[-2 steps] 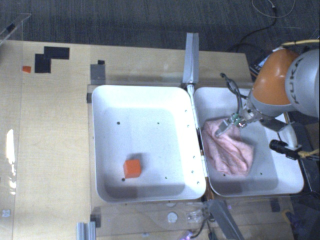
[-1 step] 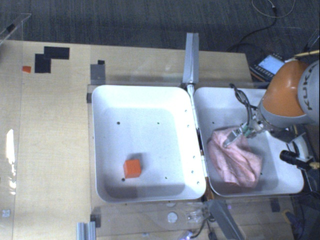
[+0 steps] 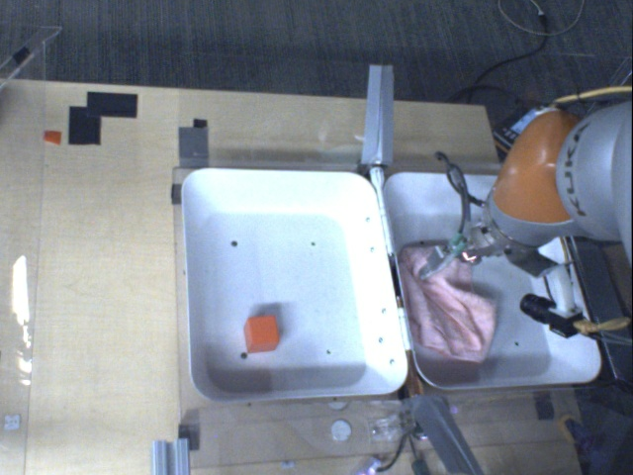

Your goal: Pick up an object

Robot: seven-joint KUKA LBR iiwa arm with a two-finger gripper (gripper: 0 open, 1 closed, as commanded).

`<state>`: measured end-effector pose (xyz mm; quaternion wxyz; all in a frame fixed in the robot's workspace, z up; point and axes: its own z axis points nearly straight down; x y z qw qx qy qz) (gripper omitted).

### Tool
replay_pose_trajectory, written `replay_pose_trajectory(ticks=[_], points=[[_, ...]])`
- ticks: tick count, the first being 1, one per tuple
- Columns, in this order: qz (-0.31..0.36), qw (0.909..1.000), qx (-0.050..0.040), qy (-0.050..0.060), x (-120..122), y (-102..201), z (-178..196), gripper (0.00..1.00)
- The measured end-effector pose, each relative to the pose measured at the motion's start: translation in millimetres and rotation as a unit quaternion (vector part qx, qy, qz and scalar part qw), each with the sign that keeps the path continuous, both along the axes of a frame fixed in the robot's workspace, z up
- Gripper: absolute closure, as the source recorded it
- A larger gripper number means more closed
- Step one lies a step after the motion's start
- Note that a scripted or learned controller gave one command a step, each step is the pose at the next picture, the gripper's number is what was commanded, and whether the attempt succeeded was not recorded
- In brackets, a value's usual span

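The tool (image 3: 442, 262) sits low over the right bin (image 3: 574, 364), at the upper end of a pink cloth (image 3: 453, 310), and appears to touch the fabric there. Whether it is open, closed, or pinching cloth cannot be told from this angle; the wrist and cabling hide the tips.

The pink cloth lies crumpled against the wall that divides the right bin from its neighbour. That position is the main hazard: a tool descending this close to the wall could strike the rim, or catch only a thin fold. Soft fabric would likely slip out of a shallow pinch on lifting, or drag and bunch without rising. If the grip lands on one corner, the rest may trail and snag on the dividing wall.

Beyond that wall, in the left bin (image 3: 208, 265), an orange block (image 3: 262, 333) rests near the front edge, well apart from the pink cloth. It is rigid and probably the easier pick.
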<state>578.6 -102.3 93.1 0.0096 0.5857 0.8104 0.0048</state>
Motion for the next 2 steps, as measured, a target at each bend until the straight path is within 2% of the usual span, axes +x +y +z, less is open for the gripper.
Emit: replay_pose_trajectory(ticks=[1, 2], points=[[0.002, 1.0, 0.0011, -0.005, 4, 2, 13, 1.0], [0.043, 0.9991, 0.0004, 0.005, 25, 33, 150, 1.0]])
